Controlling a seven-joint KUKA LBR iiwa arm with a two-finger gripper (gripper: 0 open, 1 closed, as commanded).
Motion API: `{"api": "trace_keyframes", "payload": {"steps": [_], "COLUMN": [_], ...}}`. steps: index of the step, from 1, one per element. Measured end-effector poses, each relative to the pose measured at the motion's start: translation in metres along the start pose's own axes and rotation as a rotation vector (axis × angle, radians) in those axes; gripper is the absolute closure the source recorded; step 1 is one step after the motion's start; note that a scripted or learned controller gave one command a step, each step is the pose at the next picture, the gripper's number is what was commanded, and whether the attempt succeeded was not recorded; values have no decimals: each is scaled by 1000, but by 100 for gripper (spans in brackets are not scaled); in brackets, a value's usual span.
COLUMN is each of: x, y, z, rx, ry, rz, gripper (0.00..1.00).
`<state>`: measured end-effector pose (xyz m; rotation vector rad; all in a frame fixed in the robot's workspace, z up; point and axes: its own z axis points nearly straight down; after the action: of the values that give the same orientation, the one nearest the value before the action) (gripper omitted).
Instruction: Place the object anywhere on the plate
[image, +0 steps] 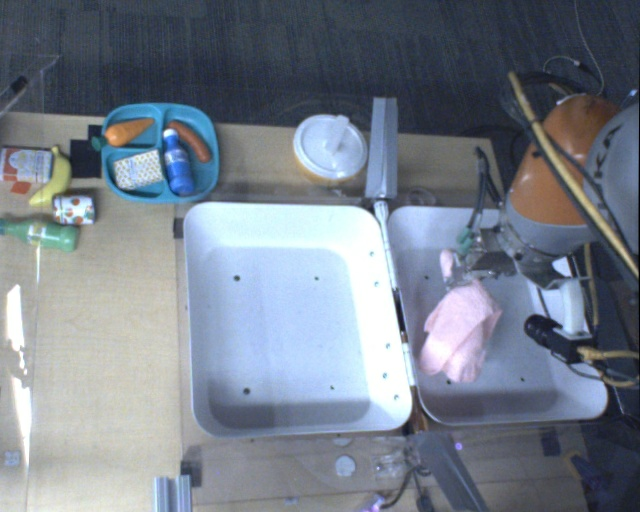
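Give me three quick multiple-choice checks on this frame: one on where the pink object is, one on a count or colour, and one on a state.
1. Where does the pink cloth-like object lie?
A. In the left bin
B. In the right bin
C. On the blue tray

2. How many shallow white bins stand side by side on the bench?
A. One
B. Two
C. Three

3. How does the pink object sit relative to the right bin?
A. Resting on the bin floor
B. Draped over the bin's outer rim
C. Lying on the bench outside the bin

Answers:
1. B, the pink object lies in the bin nearest the arm, just below the gripper.
2. B, the left bin and the right bin sit next to each other.
3. A, it lies inside the walls with white floor around it.
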<state>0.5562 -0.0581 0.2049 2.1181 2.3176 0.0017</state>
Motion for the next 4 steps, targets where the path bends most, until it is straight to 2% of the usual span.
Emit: {"api": "trace_keyframes", "payload": {"steps": [1,4], "x": [1,157], "y": [1,61], "z": [-19,-8], "rx": [0,-6], "ry": [0,-1], "rz": [-7,-1218], "gripper": [100,100]}}
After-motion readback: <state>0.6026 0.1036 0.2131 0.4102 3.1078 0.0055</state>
